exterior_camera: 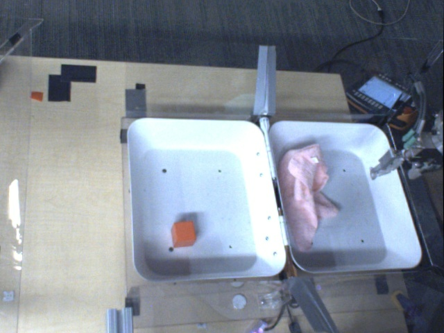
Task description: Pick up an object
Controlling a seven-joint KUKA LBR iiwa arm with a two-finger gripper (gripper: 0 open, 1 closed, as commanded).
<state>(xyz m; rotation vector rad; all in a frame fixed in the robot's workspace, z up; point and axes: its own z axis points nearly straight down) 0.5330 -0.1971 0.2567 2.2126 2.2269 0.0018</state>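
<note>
A small orange cube rests on the floor of the left white bin, near its front. A crumpled pink cloth lies along the left side of the right white bin, beside the divider. My gripper reaches in at the right bin's right rim, well to the right of the cloth and apart from it. Nothing is visibly held in it. Most of the arm is cut off by the view's right edge.
A grey metal post stands behind the seam between the bins. A handheld screen device with cables lies at the back right. Black blocks and a small orange tile sit on the bench at the far left.
</note>
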